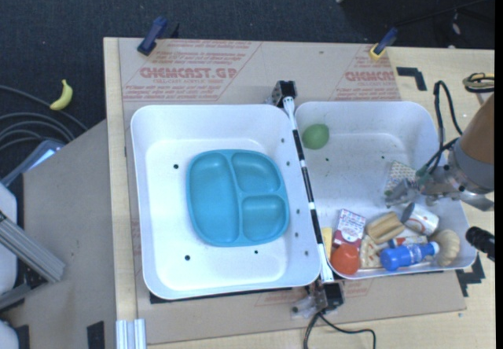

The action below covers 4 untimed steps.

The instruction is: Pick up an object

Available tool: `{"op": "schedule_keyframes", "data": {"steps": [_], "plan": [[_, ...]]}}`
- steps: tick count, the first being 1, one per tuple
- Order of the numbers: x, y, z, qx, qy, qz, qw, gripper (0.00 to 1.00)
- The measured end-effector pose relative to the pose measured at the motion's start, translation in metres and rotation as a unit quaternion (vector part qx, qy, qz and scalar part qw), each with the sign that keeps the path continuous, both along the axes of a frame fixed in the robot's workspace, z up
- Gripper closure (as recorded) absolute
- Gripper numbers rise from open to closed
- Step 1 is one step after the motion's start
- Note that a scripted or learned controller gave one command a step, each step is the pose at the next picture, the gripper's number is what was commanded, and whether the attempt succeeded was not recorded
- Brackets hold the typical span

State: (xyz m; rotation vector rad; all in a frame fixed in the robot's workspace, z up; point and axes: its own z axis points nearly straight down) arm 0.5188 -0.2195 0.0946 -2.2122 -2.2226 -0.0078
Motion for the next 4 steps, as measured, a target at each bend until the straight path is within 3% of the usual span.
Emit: {"op": "schedule_keyframes", "data": {"steps": [1, 2, 3, 4], "plan": [[0.107, 0.039, -0.01, -0.0035, -0.001, -0.001, 1.0, 0.0], [0.147, 0.088, -0.009, -0.004, -0.001, -0.001, 1.0, 0.0], [0.148, 0.124, -0.01, -0.0033, 0.001, -0.001, 1.0, 0.0], [0.148, 0.128, -0.01, -0.0038, 0.001, -0.002, 1.0, 0.0]]}}
